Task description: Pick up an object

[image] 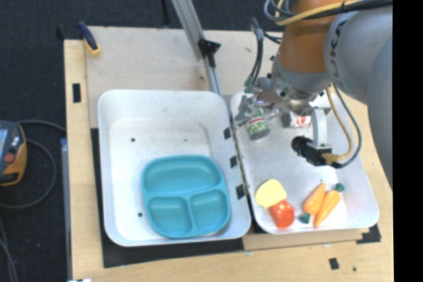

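Can (258,128): small, green label, tilted, at the far left of the right bin (281,165), just beside the wall where the two bins meet and directly under my claw (253,111). Largest first. My arm (310,30) comes in from the right, wrist low over the far half of the right bin. Left bin (165,105): white, shallow, with a teal plate (185,198) of three compartments in its near half. Right bin, near edge: carrots (322,203), a pair as far as I can judge, lying close together, green tops toward the far side. Red pepper (282,213) just left of them, apart. Yellow piece (270,193) touching the pepper on its far side. All three sit well apart from the can. Claw: at the can, touching or very nearly. Whether it is wide, narrow or closed on the can I cannot tell, since the wrist hides the contact from this angle. Step in hand, by my reading: the grasp itself, descent done, lift not yet begun. Next move calls for a firm close across the can's body, then a straight rise. Concerns: the can is tilted and round, so it may roll or slip out, and the bin wall is close on one side and may foul the close.
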Available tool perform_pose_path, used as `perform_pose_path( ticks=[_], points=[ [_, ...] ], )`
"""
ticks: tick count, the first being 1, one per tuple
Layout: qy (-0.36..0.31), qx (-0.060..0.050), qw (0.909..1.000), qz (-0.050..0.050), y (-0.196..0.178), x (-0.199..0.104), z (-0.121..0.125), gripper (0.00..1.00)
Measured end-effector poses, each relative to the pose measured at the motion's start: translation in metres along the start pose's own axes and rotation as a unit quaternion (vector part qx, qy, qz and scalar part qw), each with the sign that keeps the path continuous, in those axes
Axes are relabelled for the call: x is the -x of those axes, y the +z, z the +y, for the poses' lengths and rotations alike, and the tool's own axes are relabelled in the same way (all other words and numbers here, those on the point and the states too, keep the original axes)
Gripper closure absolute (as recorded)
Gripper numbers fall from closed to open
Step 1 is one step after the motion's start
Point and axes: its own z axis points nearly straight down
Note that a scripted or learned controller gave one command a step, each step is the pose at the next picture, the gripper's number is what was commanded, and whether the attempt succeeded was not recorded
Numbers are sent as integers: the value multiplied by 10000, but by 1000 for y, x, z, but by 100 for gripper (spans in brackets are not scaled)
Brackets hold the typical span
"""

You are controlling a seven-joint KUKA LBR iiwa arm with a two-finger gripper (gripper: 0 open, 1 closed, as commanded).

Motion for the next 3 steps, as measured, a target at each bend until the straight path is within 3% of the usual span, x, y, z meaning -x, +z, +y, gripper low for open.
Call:
perform_pose_path(
  ticks=[2, 3],
  points=[
    [13, -14, 10000, -6, 2, -98, -3, 100],
    [27, -12, 10000, -5, 2, -96, -3, 0]
  ],
)
